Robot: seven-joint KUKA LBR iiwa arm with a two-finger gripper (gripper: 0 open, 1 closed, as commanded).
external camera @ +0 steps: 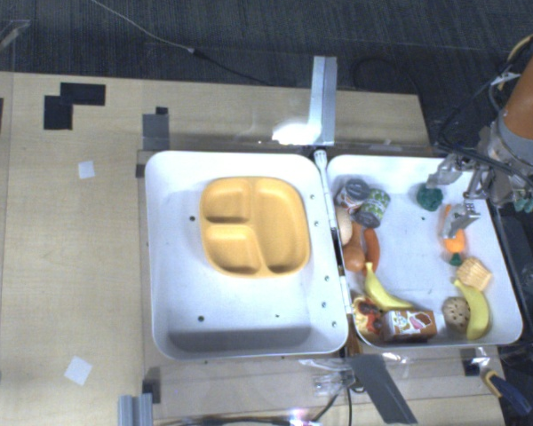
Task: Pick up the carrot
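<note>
Two white bins: left bin [169, 264] holds a yellow divided plate [251, 224]; right bin [409, 238], a can [364, 201], bananas [384, 293], bottle [407, 323]; labels unreadable. Carrot [454, 235] lies far right, gripper [462, 216] touching it; grip state indeterminable. Risk: crowded neighbours, carrot slipping sideways.
</note>
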